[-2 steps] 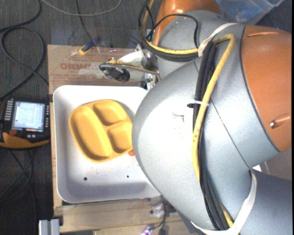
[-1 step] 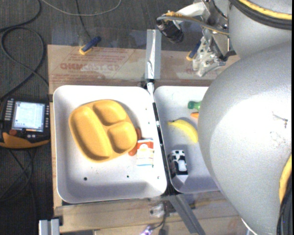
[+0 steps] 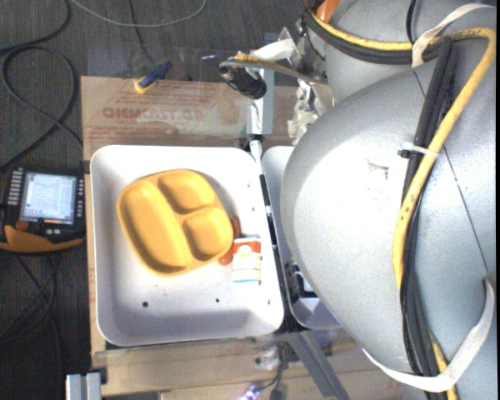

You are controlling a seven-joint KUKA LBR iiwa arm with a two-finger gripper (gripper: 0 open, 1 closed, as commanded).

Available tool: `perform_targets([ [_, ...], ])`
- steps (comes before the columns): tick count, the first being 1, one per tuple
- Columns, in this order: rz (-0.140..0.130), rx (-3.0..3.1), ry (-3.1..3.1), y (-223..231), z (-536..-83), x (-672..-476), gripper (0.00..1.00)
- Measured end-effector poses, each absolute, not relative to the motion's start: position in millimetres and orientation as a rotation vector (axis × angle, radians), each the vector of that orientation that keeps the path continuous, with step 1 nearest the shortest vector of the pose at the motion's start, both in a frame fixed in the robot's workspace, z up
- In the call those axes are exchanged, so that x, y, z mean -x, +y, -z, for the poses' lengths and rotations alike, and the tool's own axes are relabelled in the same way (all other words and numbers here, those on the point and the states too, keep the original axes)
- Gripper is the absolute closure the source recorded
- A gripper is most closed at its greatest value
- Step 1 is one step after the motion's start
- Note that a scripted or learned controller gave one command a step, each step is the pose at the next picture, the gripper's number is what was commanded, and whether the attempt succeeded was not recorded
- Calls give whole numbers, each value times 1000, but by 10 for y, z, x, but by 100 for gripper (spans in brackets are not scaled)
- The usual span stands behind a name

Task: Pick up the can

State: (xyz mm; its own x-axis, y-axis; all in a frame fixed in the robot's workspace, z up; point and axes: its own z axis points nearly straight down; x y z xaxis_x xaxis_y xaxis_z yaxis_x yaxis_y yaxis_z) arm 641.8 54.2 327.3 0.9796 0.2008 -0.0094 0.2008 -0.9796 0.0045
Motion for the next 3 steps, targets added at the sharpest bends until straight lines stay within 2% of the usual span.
perform_targets([
  [1,16,-3122,316,1029,-2310,-6448,100],
  [2,11,-3118,317,332,-3625,-6433,100],
  [3,16,-3121,327,1115,-1997,-6245,100],
])
